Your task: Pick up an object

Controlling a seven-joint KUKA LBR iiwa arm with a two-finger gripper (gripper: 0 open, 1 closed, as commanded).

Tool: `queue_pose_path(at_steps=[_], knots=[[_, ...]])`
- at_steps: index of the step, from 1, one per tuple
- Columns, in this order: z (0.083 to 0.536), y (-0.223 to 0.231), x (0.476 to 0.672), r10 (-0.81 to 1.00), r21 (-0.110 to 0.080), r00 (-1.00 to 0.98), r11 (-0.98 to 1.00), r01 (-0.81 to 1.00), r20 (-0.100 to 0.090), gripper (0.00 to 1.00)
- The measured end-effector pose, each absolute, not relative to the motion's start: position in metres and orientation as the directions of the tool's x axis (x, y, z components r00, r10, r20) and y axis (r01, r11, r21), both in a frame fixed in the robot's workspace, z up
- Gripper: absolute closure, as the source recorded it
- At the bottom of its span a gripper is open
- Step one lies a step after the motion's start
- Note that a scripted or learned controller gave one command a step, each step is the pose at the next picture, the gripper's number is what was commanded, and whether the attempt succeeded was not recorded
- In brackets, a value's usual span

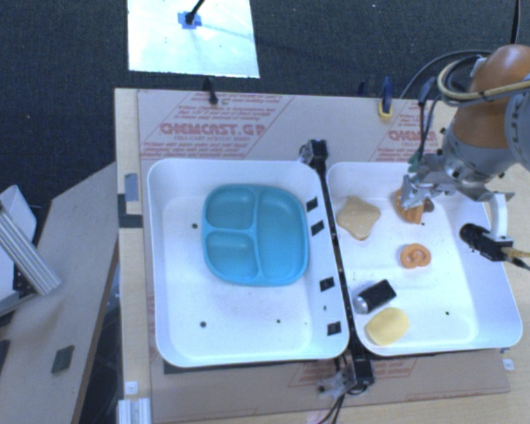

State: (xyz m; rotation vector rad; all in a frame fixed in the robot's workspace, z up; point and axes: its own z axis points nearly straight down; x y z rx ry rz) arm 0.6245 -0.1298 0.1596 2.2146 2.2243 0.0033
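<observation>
The desk (78,237) carries two white bins. The left bin (159,263) holds a blue plate (252,234) with three compartments, well to the left of the ring (414,255). The ring, small and orange, lies flat near the middle of the right bin (481,321).

A flat tan piece (358,216) with an uneven outline lies up and to the left of the ring, near the divide between the bins. A black block (374,295) with a silvery end lies below and to the left of the ring, tilted. A rounded yellow lump (387,325) sits just beneath that block, farther below the ring.

The orange piece (412,212) is small and chunky, a darker orange-brown than the ring, and sits just above the ring toward the bin's far wall. The tool (413,198) is right on top of it, covering its upper part. Whether the tool is wide, narrow or gripping the piece cannot be told from this angle. The grey arm with its orange band stretches away from the ring to the upper right.
</observation>
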Motion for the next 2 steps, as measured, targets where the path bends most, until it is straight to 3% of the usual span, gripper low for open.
queue_pose_path(at_steps=[2], knots=[[0.254,-0.131,0.619,1.000,0.006,-0.006,0.006,1.000,-0.001,1.00]])
